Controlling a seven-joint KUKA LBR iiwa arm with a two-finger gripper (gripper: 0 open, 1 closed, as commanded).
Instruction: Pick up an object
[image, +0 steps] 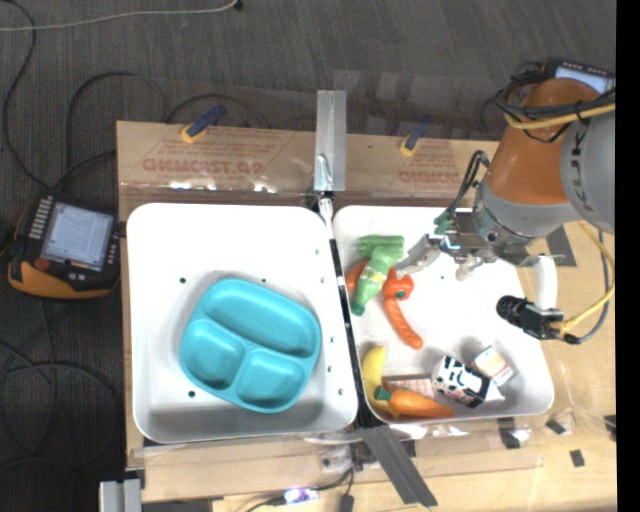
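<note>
Nothing lifted yet; the pick is not done. Gripper (447, 252) hangs over the right bin (520, 395), upper middle, fingers spread, nothing between them. Nearest candidates lie just to its left: an orange-red chili (401, 309) and a green toy (373, 262) by the divider. Further off, at the bin's near edge: a banana (373, 368), a carrot (418, 404) and a cow-print carton (459, 382). Left bin (160, 400) holds a teal divided tray (250, 342). Descent, closing and lift all remain.

A turquoise tray (252, 343) lies in the white left bin (160, 240). The right bin (520, 390) holds an orange carrot (402, 318), a green toy (375, 262), a yellow banana (373, 370) and a black-and-white patterned carton (458, 381).
</note>
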